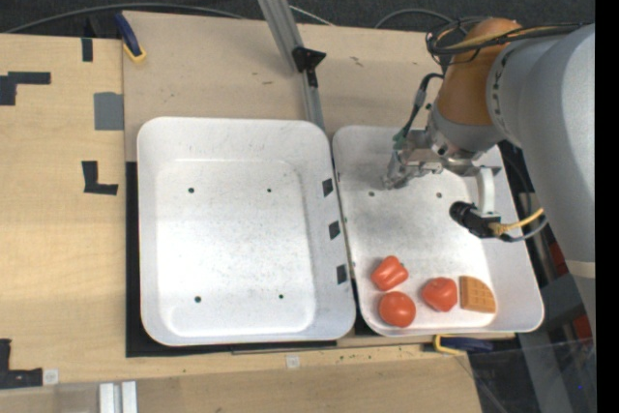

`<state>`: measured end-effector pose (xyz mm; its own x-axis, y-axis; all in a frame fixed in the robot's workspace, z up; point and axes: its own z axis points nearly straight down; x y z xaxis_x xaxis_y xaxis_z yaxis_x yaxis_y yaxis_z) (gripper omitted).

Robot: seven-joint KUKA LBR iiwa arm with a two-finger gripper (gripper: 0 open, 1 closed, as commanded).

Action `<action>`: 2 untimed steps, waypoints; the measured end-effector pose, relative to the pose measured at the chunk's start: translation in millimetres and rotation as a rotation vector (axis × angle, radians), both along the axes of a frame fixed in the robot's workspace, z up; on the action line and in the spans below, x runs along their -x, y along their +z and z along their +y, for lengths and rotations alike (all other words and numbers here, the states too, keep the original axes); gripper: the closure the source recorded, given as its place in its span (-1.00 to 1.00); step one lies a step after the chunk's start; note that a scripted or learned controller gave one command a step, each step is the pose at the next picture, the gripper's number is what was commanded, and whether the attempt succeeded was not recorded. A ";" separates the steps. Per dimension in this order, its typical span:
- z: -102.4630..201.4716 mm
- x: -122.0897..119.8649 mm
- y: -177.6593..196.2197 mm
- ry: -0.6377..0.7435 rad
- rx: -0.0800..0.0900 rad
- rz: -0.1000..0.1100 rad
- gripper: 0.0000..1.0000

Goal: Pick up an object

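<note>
Red pepper (389,273), probably a light, smooth, hard toy, lies near the right bin's (416,218) front edge, best gripped across its middle; my pincer (397,174) hovers well apart, state unclear.

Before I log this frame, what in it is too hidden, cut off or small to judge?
- Gripper in the camera view: too small and blurred to tell whether it grips anything.
- Right bin: its far right corner is covered by the arm.
- Arm: cut off by the right edge.
- Tan block: too small to identify.
- Three red items: exact kind unclear.
</note>
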<state>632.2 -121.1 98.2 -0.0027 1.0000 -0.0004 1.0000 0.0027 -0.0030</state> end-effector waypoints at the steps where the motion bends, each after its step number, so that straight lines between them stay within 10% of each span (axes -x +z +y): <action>1: 0.4 -4.6 63.4 -0.001 0.001 -0.009 1.00; 2: 0.2 -10.1 107.1 -0.001 0.000 -0.007 1.00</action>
<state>642.3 -120.8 205.4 -0.0016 1.0000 -0.0008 1.0000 0.0016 0.0038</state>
